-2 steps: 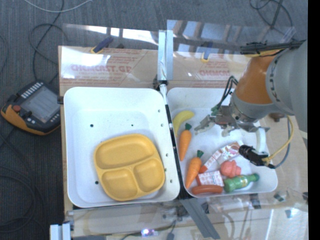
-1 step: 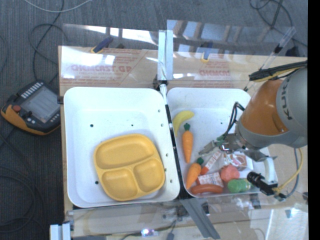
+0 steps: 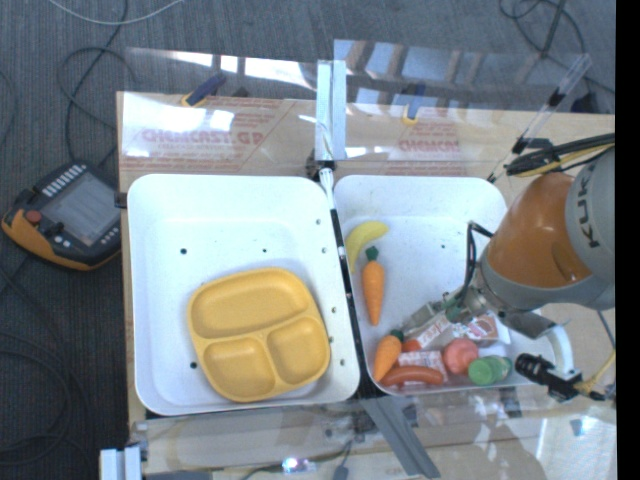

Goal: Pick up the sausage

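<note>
The sausage (image 3: pixel 413 376), red-orange and long, lies along the front wall of the right bin (image 3: pixel 420 203). It rests between a small orange carrot (image 3: pixel 385 356) on its left and a red tomato (image 3: pixel 460 356) on its right. My gripper (image 3: pixel 442 318) hangs low over the front of this bin, just above and behind the sausage, with the arm's orange band (image 3: pixel 530 233) to its right. Nothing shows clearly between the fingers.
A long carrot (image 3: pixel 373 288) and a yellow banana (image 3: pixel 365 235) lie by the right bin's left wall. A green piece (image 3: pixel 487 370) sits beside the tomato. The left bin (image 3: pixel 170 218) holds a yellow divided plate (image 3: pixel 258 330). A teach pendant (image 3: pixel 65 216) lies off the bench's left.
</note>
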Robot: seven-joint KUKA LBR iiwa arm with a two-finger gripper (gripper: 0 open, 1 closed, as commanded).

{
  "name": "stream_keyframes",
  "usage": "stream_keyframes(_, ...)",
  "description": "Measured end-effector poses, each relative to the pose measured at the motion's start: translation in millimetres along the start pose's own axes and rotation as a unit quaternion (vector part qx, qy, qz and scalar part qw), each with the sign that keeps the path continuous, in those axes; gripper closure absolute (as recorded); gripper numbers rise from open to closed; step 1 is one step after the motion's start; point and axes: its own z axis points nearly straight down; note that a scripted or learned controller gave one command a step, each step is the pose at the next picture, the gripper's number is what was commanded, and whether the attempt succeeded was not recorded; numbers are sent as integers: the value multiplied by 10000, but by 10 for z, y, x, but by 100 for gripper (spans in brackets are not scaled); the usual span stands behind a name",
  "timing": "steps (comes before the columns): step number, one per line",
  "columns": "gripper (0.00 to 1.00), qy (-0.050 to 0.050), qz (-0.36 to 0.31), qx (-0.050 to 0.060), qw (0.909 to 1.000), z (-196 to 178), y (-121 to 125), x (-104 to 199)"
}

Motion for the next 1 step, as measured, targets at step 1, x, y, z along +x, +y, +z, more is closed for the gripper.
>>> stream_keyframes(1, 0, 13, -193, 16, 9998, 0, 89, 324)
